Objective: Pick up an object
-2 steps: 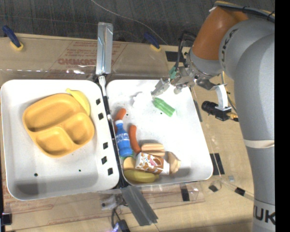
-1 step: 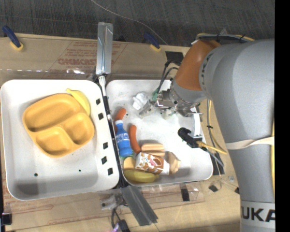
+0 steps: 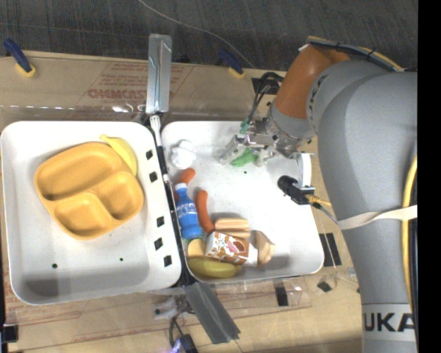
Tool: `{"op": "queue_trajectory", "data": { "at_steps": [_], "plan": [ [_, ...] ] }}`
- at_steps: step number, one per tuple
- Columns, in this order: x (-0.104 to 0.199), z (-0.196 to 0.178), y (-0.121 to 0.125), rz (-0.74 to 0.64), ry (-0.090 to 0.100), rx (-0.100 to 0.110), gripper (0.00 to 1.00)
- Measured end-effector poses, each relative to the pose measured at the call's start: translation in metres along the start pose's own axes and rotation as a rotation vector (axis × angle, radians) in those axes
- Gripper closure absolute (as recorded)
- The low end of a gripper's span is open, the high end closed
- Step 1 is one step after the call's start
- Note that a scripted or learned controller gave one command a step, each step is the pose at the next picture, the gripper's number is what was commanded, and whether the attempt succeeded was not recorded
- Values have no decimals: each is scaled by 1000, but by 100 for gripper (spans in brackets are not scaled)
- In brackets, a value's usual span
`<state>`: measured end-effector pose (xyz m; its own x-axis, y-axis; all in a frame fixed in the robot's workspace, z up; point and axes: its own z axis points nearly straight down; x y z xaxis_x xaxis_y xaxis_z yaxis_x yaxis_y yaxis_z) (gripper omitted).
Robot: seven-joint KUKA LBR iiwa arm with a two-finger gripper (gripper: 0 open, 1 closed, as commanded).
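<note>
My gripper (image 3: 248, 151) is low over the back of the right bin (image 3: 298, 230), right at a small green object (image 3: 242, 159) lying on the bin floor. The arm's grey body and orange band (image 3: 303, 79) come in from the right. Along the bin's left and front sides lie a white crumpled item (image 3: 181, 154), a small orange-red piece (image 3: 185, 175), a blue bottle (image 3: 186, 213), a red sausage (image 3: 203, 207), a bun (image 3: 231, 225), a brown and white carton (image 3: 228, 248) and a banana (image 3: 212, 269).
The left bin (image 3: 29, 271) holds a yellow divided plate (image 3: 88, 190) with a yellow piece (image 3: 123, 153) behind it. A metal divider (image 3: 159, 72) stands between the bins at the back. A black connector (image 3: 294, 189) hangs from the arm over the right bin.
</note>
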<state>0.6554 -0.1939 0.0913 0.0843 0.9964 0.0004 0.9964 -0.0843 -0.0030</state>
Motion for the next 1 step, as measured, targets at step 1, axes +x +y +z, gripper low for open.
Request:
{"op": "queue_trajectory", "data": {
  "at_steps": [1],
  "plan": [
    [2, -8, -2, -6, 3, 14, 100]
  ]
}}
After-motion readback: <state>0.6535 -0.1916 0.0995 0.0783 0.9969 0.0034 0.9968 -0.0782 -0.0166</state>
